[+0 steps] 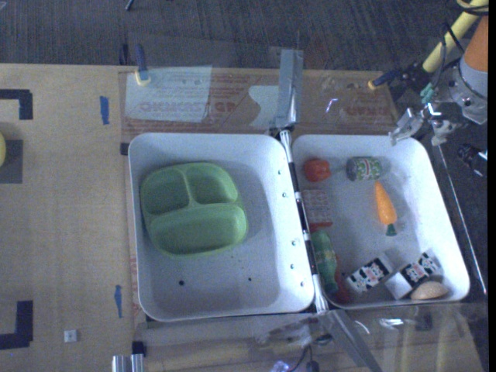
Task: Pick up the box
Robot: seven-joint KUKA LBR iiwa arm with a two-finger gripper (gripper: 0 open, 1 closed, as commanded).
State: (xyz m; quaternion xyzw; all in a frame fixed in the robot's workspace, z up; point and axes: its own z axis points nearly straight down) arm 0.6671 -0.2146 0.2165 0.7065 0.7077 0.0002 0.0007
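Nearest the camera, the box (369,274) with black-and-white print lay in the right bin's (442,208) front part, beside a second similar carton (421,268). Its long axis ran diagonally, rising toward the view's right. End effector (418,124) hung above that bin's far right corner, well apart from the box; finger state could not be told. Target lay toward the view's bottom and slightly left of it.
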